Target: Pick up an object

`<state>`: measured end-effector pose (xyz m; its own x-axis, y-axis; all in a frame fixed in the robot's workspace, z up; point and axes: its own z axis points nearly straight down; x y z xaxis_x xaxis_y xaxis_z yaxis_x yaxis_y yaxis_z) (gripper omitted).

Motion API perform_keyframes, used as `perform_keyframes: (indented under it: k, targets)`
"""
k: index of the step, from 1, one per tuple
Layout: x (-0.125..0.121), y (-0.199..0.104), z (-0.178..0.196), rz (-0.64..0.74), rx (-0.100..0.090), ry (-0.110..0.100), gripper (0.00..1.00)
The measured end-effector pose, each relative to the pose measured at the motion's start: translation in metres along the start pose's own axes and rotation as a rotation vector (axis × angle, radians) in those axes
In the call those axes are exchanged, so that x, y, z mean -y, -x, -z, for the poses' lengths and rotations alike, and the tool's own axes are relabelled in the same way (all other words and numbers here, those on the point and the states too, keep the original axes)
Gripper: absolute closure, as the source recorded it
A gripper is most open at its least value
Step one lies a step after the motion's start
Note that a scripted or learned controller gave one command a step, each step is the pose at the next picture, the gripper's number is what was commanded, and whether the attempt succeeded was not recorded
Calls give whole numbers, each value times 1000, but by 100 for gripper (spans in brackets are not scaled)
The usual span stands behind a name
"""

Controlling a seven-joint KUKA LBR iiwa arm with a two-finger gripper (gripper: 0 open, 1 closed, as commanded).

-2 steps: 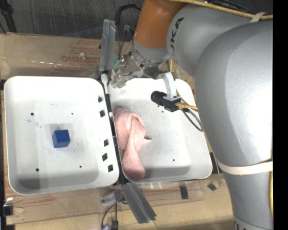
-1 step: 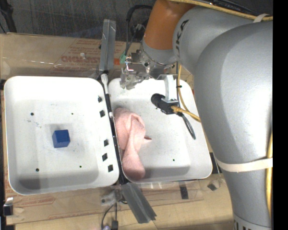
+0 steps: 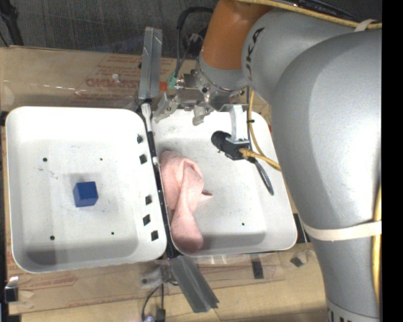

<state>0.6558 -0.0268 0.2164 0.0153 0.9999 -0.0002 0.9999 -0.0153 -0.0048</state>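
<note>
A pink cloth point(image 3: 182, 194) lies crumpled along the left side of the right bin point(image 3: 255, 230), running from the middle toward the front wall. A blue cube point(image 3: 85, 193) rests on the floor of the left bin point(image 3: 27, 133), left of centre. My gripper point(image 3: 181, 113) hangs over the far left corner of the right bin, just beyond the cloth's far end and apart from it. Its two metal fingers stand spread with nothing between them, so it is open.
The divider between the bins point(image 3: 153, 180) carries small black clips and runs just left of the cloth. The grey arm covers the right bin's right wall. A brown board point(image 3: 67, 72) lies under both bins.
</note>
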Motion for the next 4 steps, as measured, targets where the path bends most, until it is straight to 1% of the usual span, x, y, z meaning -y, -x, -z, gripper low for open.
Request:
perform_keyframes:
  k: [1,2,3,4]
  targets:
    - [0,-1,10,7,0,-3,100]
    - [16,36,13,-99,0,-3,100]
    - [-1,26,63,-143,0,2,100]
    - [12,18,67,-423,0,-5,100]
